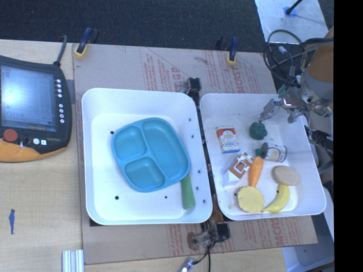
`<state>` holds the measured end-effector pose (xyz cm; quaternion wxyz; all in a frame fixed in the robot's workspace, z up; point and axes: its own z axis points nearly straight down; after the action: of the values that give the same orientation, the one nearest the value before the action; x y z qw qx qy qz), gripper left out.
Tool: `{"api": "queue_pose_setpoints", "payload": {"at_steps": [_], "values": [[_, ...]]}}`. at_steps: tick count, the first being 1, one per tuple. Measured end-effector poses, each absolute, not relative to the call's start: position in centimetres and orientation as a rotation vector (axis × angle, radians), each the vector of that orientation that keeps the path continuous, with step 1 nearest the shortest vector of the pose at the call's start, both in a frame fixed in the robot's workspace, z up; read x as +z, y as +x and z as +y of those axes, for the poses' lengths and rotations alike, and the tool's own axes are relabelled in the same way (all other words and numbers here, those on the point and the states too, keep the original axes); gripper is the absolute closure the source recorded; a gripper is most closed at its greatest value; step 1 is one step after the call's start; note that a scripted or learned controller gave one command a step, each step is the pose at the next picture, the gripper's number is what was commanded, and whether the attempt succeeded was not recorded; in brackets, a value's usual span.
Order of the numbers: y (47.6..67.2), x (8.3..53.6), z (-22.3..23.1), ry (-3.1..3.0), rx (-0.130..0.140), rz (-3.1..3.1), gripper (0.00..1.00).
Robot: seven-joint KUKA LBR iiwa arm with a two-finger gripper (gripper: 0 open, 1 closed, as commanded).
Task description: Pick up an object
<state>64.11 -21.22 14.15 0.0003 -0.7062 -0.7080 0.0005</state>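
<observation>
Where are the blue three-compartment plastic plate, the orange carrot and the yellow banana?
Blue three-compartment plastic plate (150,153): camera view, on the ridge where its compartments meet.
Orange carrot (256,171): camera view, on the middle of its body.
Yellow banana (279,200): camera view, on its curved middle.

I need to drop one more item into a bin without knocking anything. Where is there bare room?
Left bin: bare floor along its top edge above the blue plate, and at its bottom left corner. Right bin: a bare strip along the top, left of the pincer. Its lower half is crowded: carrot, banana, small boxes.
</observation>
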Motion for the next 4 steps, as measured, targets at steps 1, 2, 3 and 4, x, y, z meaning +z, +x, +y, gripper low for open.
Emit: {"api": "queue_pose_setpoints", "payload": {"at_steps": [1, 2, 3, 4], "values": [[62.2, 9.2, -18.4, -2.213, 0.005, -2.227, 0.00], [56.9, 9.2, -18.7, -2.214, 0.006, -2.226, 0.00], [56.9, 10.2, -18.8, -2.212, 0.009, -2.229, 1.00], [56.9, 10.2, -18.8, -2.211, 0.010, -2.230, 0.00]]}}
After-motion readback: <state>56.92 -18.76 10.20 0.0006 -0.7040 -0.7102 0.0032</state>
